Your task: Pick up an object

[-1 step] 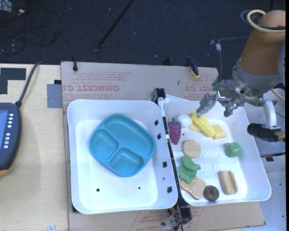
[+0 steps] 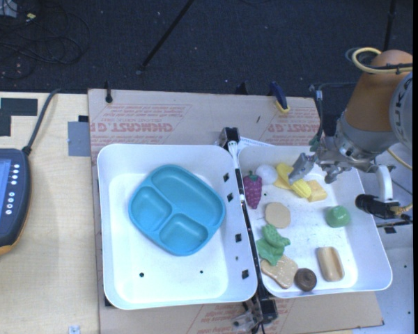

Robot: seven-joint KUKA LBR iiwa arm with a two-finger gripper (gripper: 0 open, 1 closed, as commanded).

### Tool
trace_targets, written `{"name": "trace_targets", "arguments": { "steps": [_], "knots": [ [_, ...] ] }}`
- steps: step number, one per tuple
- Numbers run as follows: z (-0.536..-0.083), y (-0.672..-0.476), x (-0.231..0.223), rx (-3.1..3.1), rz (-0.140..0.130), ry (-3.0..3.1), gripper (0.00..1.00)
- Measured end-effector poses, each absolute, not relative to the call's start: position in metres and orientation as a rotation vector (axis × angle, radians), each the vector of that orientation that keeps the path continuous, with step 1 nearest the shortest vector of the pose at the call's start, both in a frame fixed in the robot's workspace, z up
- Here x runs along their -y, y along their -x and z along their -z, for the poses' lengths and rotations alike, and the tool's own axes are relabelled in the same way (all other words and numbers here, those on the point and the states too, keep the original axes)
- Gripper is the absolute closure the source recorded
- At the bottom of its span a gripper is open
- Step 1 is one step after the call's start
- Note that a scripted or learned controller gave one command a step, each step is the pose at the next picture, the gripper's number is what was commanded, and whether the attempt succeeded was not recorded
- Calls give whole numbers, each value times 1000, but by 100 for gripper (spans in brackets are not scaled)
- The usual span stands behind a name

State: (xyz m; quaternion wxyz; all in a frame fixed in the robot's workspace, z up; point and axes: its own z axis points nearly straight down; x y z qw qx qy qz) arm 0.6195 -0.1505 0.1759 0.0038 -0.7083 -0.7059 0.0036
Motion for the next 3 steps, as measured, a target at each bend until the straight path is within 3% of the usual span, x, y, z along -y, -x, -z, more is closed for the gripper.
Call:
{"name": "trace_targets", "arguments": {
  "steps": [1, 2, 3],
  "knots": [
    [-85, -645, 173, 2225, 0, 2222, 0],
    [-101, -645, 174, 2224, 0, 2226, 100],
    [-165, -597, 79, 2227, 5, 2211, 100]
  ]
}}
